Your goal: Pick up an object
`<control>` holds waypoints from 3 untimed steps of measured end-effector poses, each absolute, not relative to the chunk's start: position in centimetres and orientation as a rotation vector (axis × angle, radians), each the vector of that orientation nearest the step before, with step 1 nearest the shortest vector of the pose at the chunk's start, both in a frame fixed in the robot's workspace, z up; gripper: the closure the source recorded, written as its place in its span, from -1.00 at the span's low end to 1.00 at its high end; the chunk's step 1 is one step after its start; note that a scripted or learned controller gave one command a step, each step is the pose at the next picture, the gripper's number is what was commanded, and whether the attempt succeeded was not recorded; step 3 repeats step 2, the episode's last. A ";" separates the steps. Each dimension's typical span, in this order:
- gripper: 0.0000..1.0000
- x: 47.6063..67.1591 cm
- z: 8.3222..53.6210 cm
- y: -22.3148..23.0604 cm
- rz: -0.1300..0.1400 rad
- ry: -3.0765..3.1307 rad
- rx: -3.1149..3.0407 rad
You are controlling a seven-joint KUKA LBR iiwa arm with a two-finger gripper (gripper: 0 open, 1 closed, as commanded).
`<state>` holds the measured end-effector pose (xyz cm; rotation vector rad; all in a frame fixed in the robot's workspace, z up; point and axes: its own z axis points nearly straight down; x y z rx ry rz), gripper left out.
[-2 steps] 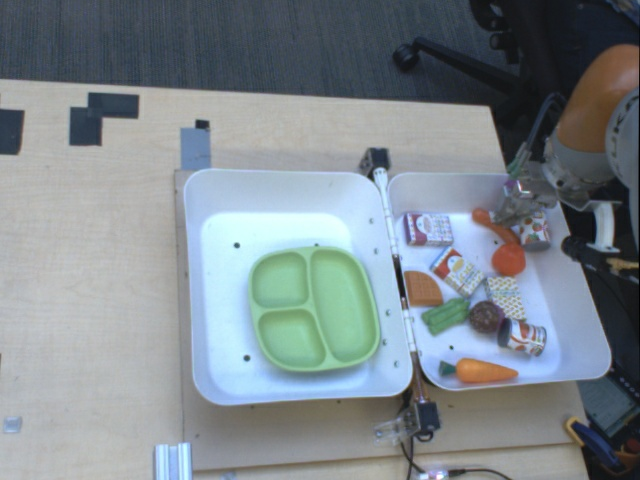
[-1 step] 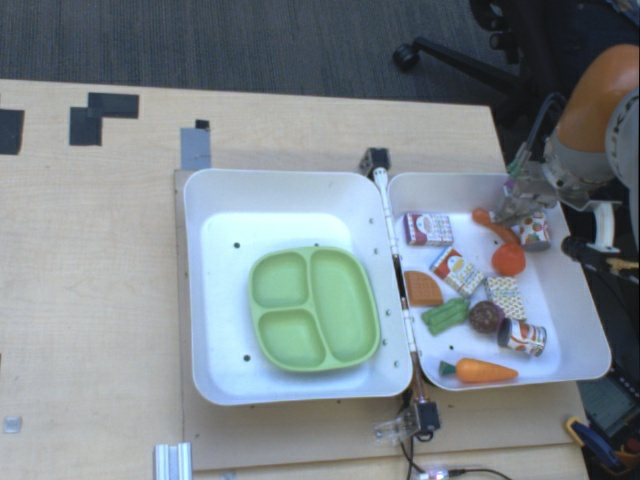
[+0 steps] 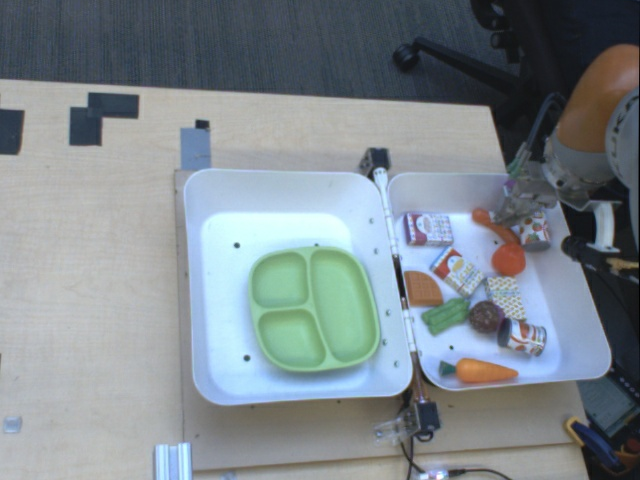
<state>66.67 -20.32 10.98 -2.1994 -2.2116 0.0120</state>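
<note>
My gripper [image 3: 519, 206] hangs over the far right part of the right bin [image 3: 590, 340]. It is just above a small orange piece [image 3: 490, 220] and a red-and-white can [image 3: 536, 232]; I cannot tell whether it touches either. Several other toy foods lie in this bin: a maroon carton [image 3: 428, 229], a slanted snack box [image 3: 458, 271], an orange tomato [image 3: 509, 259], a brown bread slice [image 3: 424, 288], a green pod [image 3: 445, 316], a dark purple ball [image 3: 487, 316], a second can [image 3: 522, 337] and a carrot [image 3: 487, 371].
The left bin [image 3: 215, 268] holds a green three-part plate [image 3: 315, 308]. A raised divider [image 3: 392, 258] separates the two bins. The grey arm with its orange band [image 3: 600, 88] comes in from the upper right. A black chair base [image 3: 450, 53] stands on the floor beyond the bench.
</note>
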 end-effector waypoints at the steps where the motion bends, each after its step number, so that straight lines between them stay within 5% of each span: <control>1: 1.00 66.6 11.0 -20.3 0.012 -2.212 -2.200; 3: 1.00 66.7 11.0 -20.3 0.012 -2.212 -2.199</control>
